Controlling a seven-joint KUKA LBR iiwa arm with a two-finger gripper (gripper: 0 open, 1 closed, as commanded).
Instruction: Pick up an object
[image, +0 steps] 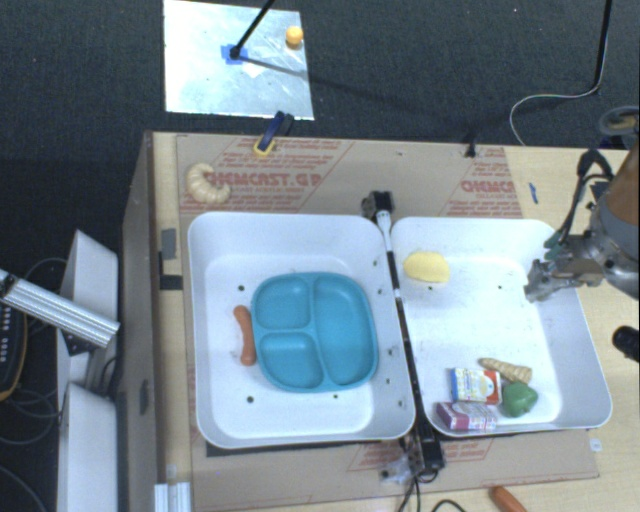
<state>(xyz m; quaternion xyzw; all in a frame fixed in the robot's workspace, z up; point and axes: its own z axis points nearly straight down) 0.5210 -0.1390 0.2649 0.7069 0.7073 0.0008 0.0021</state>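
Two white bins sit side by side on the bench. The left bin (215, 330) has a blue plate (313, 330) with three parts in it. A small orange sausage (245, 334) lies just beside the plate, on its left side.

The right bin (570, 340) has a yellow lemon (427, 267) near its top left corner, well apart from the other toys. Down at the bottom of this bin, a few things lie close together: a little red and white box (472, 384), a tan cone-shaped thing (507, 370), a green toy (518, 400) and a purple packet (463, 418). The green toy touches the cone-shaped thing.

The gripper (541, 283) hangs over the right edge of the right bin. It is grey and comes in from the right on the arm (612, 225). I cannot tell if it is apart or together, and I see nothing in it. It is not near the lemon or the pile of toys.

A curly tan toy (207, 181) lies on the bench above the left bin. A blue and yellow thing (272, 133) lies at the top edge of the bench.
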